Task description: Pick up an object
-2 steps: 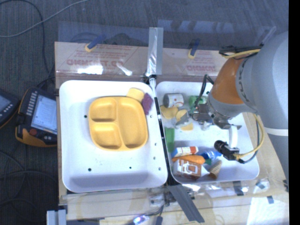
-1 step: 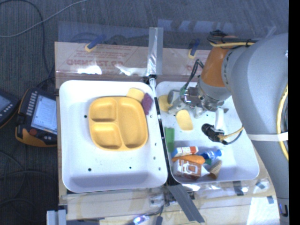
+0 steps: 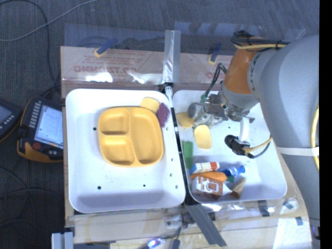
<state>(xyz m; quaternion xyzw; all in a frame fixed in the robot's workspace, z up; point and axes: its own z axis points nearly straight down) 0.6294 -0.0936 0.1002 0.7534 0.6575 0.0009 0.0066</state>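
Two white bins sit side by side on a bench, seen from above at a slant. The grey arm [image 3: 295, 102] reaches in from the right, its orange band [image 3: 239, 77] above the wrist, over the upper part of the right bin [image 3: 270, 183]. The left bin [image 3: 83, 191] holds a yellow tray [image 3: 129, 136] with three compartments, lying flat near its middle. A small yellow block [image 3: 150, 104] touches the tray's upper right corner, and a purple object [image 3: 164, 114] lies just beside it against the bin's right wall.

The gripper [image 3: 199, 113] hangs low in the right bin's upper left part, pointing left. Its metal parts blur together here, so whether its fingers are apart or together cannot be told. A pale yellow object [image 3: 203, 137] lies just below it, and a second yellow piece [image 3: 184, 120] sits just to its left; neither is clearly between the fingers.

Lower in the right bin, a green object [image 3: 187, 150] lies along the left wall. Near the bottom, a white bottle [image 3: 206, 167], a blue item [image 3: 234, 171] and an orange-and-brown packet [image 3: 209, 184] are clustered together, touching. A black cable end [image 3: 236, 144] dangles under the wrist.

On the floor to the left lies a handheld pendant [image 3: 44, 128] with a lit screen.
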